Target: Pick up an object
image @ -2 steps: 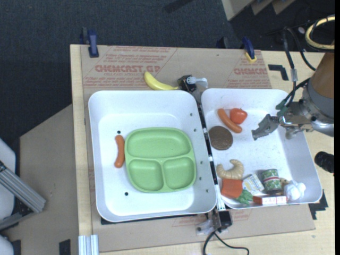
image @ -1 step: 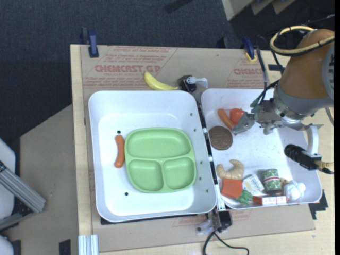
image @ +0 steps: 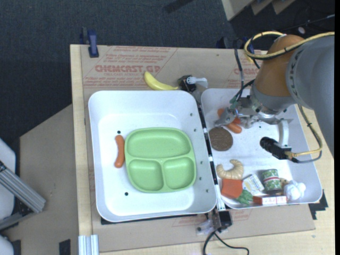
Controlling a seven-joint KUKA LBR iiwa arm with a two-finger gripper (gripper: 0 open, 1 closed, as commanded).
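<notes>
A blue clamp (image: 92, 41) grips the tabletop's (image: 133, 60) far-left corner; dark carpet (image: 79, 9) lies beyond the tabletop.

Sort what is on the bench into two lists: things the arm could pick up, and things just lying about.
Could be picked, right bin:
brown round cookie
croissant
small orange piece beside the gripper
green-labelled can

Lying about:
green divided tray in the left bin
sausage beside the tray
banana on the bench behind the bins
</notes>
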